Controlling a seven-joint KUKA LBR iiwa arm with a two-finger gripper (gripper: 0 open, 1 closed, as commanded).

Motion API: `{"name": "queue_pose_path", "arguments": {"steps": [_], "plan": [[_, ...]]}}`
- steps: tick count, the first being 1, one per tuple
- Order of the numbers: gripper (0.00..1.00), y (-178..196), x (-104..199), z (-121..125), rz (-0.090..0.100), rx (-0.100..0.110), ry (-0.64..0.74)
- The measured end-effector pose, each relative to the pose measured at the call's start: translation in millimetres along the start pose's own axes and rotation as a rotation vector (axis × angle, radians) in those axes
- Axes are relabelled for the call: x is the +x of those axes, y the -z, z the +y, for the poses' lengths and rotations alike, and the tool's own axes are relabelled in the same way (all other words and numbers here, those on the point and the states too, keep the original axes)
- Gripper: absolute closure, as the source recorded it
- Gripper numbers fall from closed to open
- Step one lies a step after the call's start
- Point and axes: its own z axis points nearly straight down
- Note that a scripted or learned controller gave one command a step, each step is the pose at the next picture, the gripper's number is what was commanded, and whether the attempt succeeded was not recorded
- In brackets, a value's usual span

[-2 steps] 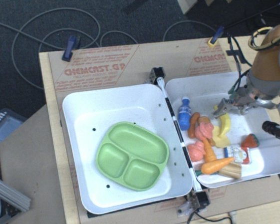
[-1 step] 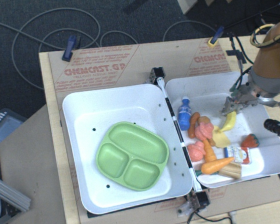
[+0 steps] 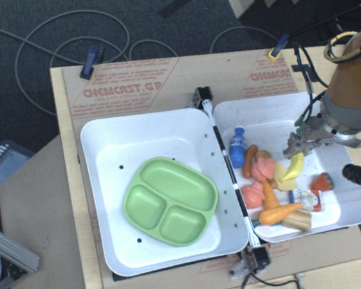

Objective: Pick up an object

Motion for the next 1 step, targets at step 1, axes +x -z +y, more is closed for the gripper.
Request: {"name": "queue_pose_path", "arguments": {"steps": [1], "plan": [[1.00, 31.9, 84.5, -17.6, 0.000, 0.001, 0.000]]}}
